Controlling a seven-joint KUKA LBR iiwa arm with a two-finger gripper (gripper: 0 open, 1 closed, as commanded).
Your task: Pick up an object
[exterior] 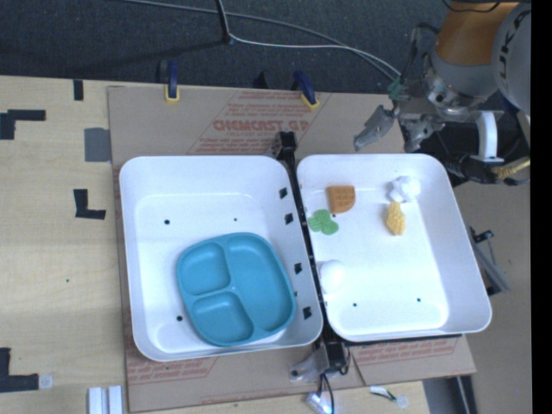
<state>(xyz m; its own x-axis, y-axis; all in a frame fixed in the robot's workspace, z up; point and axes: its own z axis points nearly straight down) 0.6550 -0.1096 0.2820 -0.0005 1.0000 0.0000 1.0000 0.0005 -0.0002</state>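
Note:
The right bin (pixel 448 231) holds several small items. A tan waffle-like piece (pixel 341 198) and a green piece (pixel 323 222) lie near its left wall. A yellow piece (pixel 396 219) sits just under a white lump (pixel 403 187) toward the back right, and a white round object (pixel 331 272) rests at the front left. My gripper (pixel 397 134) hangs above the bin's back rim, behind the white lump. It is open, with nothing between its spread fingers (pixel 372 133).
In the left bin (pixel 147 197) a blue divided plate (pixel 235 288) lies at the front. A black divider (pixel 297 222) runs between the bins. Cardboard (pixel 233 119) lies under both, held by clamps at the back. A cable crosses the dark floor behind.

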